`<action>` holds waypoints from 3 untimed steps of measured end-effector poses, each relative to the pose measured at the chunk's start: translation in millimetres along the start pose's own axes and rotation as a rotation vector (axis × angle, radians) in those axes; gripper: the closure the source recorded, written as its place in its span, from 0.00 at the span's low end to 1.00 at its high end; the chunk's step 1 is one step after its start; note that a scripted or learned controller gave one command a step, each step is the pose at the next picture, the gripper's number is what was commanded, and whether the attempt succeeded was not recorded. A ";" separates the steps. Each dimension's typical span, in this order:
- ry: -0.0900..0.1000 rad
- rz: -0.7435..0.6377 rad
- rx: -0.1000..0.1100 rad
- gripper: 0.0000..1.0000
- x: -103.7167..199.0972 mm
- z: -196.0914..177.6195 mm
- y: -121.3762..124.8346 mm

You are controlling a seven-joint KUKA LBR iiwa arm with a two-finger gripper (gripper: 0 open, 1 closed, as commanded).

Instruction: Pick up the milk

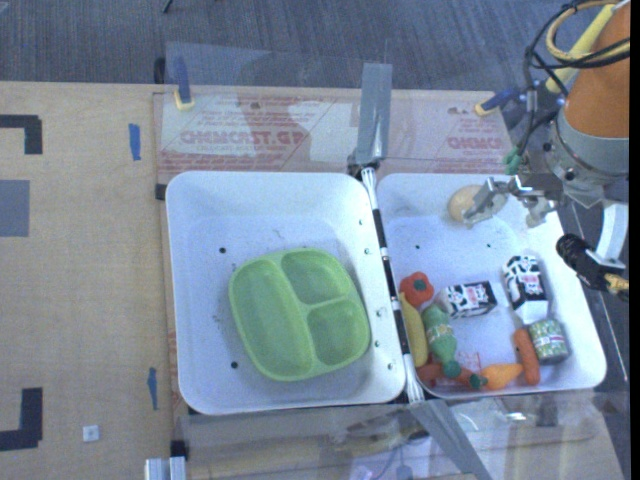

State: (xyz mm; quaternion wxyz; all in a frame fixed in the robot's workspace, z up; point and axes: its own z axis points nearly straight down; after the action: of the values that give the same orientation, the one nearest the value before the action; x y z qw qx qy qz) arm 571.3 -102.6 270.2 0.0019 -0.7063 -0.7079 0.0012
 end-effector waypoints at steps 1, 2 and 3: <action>0.000 -0.113 -0.001 0.00 -23.0 103.8 -69.1; -0.007 -0.098 -0.027 0.00 -27.4 154.0 -50.4; -0.016 -0.094 -0.036 1.00 -31.5 140.4 -48.8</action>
State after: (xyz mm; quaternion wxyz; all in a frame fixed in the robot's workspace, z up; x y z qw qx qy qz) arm 521.9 -134.1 130.0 -0.0166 -0.6722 -0.7402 -0.0061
